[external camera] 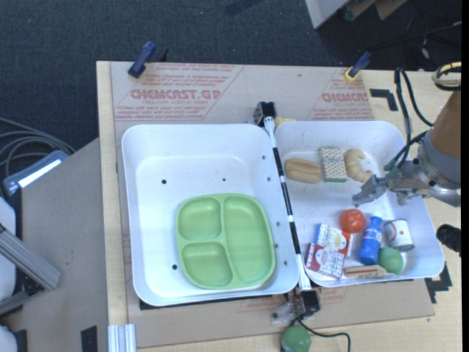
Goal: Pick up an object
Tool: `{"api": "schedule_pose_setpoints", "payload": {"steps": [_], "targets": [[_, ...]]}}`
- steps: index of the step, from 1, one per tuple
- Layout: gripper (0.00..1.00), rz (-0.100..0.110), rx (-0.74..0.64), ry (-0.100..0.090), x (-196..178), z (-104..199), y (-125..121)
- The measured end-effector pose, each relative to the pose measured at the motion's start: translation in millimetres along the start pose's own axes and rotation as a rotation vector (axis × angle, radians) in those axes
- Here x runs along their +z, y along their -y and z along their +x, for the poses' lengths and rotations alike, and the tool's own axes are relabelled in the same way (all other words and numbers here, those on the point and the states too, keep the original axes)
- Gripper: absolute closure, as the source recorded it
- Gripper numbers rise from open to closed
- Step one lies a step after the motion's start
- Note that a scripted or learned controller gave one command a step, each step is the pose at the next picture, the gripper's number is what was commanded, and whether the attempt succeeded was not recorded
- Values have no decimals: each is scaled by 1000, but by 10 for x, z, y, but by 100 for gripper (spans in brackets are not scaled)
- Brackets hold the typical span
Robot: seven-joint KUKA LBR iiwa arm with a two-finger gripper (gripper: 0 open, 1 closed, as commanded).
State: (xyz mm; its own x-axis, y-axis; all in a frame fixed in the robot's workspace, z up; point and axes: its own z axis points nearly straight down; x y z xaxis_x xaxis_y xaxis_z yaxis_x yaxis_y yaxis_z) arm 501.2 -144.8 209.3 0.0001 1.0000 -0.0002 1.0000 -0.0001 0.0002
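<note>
- The arm (445, 152) reached in from the right, its jaws (368, 192) hanging over the right bin (327, 131), near that bin's middle.
- From this angle, it could not be told how far the jaws were parted, nor whether anything lay between them.
- Just left of the jaws and slightly farther back lay a tan bread-like piece (357, 165), touching a green-patterned box (333, 163); a tan bun-like roll (303, 170) lay left of that box.
- Just below the jaws, toward the near rim, sat a red tomato-like ball (352, 220).
- A blue bottle (371, 240) lay beside the red ball, with a green ball (392, 260) at its lower end.
- A small can (399, 234) rested right of the bottle, below the jaws.
- Two red-and-white packets (327, 249) lay below and left of the jaws, near the bin divider.
- Well to the left of the jaws, the left bin (146, 167) held a green divided tray (223, 239).
- Both bins stood side by side on the surface (110, 196).
</note>
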Motion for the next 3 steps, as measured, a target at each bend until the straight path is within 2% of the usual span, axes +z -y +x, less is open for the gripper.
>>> {"api": "schedule_pose_setpoints", "payload": {"steps": [1, 2, 3], "targets": [[0, -7, -1, 0, 1217, 251, -71], [100, -7, 0, 0, 1129, 252, -67], [100, -2, -2, -1, 241, 917, -618]]}}
